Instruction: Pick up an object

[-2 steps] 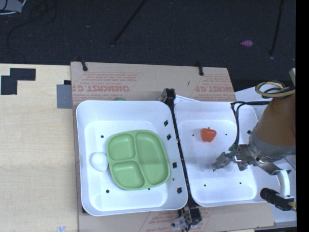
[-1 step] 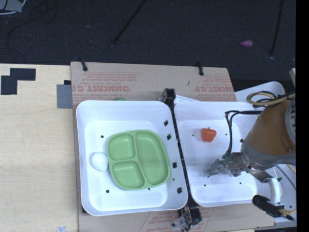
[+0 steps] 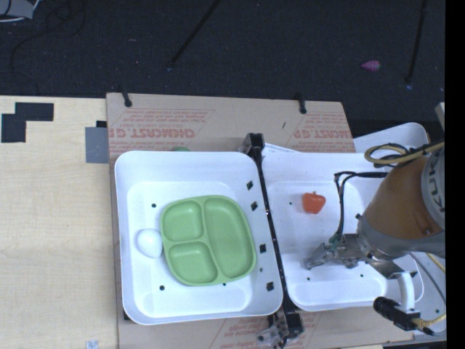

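Note:
A small red-orange object lies in the right bin, toward its middle. The gripper hangs low over the same bin, below and slightly right of the red-orange object and apart from it. The arm's grey and orange wrist covers the bin's right side. In the left bin a green three-compartment plate lies flat, and a white egg-shaped object rests against its left edge.
The two bins meet at a black-clipped divider running down the middle. Cardboard lies under both bins, and a pale wooden benchtop stretches to the left. Cables loop off the arm at the right.

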Robot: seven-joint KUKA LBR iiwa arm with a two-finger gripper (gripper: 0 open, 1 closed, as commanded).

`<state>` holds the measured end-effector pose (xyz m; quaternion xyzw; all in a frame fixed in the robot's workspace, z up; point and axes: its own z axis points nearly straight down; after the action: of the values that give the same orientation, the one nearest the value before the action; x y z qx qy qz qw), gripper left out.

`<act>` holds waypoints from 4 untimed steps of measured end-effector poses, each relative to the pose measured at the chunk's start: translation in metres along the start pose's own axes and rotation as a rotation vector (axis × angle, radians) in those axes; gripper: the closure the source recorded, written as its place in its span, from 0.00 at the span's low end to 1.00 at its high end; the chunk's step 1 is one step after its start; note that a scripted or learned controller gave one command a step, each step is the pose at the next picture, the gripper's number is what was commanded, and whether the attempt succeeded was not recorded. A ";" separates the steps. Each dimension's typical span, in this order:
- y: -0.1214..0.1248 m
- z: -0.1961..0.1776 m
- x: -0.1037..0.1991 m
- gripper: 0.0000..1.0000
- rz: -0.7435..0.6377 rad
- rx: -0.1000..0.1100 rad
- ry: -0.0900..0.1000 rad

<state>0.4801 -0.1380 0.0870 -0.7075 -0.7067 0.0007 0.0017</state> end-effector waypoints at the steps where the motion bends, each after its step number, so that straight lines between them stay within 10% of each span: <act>1: 0.001 -0.012 -0.001 1.00 0.005 -0.002 0.001; 4: 0.007 -0.160 0.010 1.00 -0.002 -0.004 -0.001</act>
<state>0.4875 -0.1282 0.2471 -0.7067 -0.7075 -0.0001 -0.0001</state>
